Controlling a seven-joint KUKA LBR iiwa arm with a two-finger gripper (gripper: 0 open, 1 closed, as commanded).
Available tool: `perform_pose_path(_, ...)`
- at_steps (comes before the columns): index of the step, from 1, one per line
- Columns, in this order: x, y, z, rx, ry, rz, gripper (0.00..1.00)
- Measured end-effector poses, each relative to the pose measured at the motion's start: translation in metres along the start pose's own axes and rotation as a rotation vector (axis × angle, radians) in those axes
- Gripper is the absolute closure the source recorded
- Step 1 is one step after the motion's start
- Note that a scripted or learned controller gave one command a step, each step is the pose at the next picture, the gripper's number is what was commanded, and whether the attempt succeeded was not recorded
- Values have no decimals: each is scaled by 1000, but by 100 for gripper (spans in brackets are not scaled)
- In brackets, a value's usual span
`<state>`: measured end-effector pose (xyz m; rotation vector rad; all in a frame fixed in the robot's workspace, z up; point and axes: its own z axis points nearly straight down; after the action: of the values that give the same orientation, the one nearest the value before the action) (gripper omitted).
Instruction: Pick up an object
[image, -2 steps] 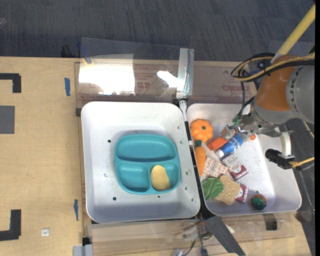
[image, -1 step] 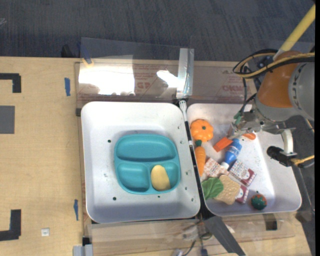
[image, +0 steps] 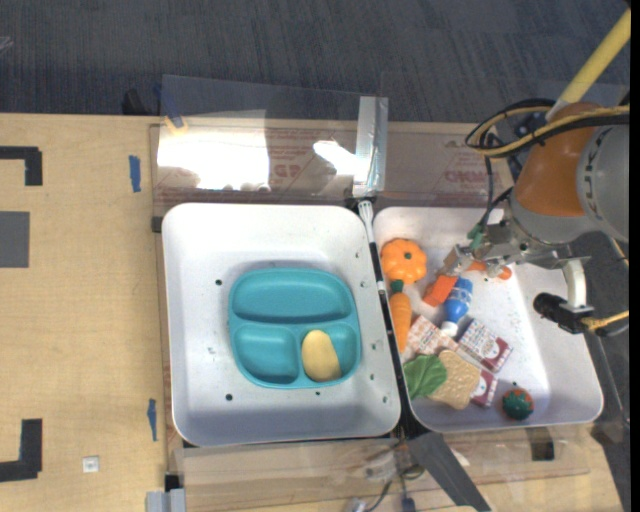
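Two white bins sit side by side on the table (image: 80, 300). The left bin (image: 190, 300) holds a teal divided tray (image: 290, 300) with a yellow potato (image: 320, 355) in one compartment. The hand (image: 478, 255) is low over the right bin (image: 560, 390), just above a small orange-and-white bottle (image: 440, 290) beside a toy pumpkin (image: 404, 258); whether it is parted or closed, I cannot tell
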<state>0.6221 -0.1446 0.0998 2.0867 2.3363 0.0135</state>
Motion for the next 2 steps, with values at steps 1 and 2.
perform_pose_path(1, 41, 2, 12, 8, 1, -89, 0)
perform_pose_path(2, 40, 3, 0, 2, 0, -85, 100)
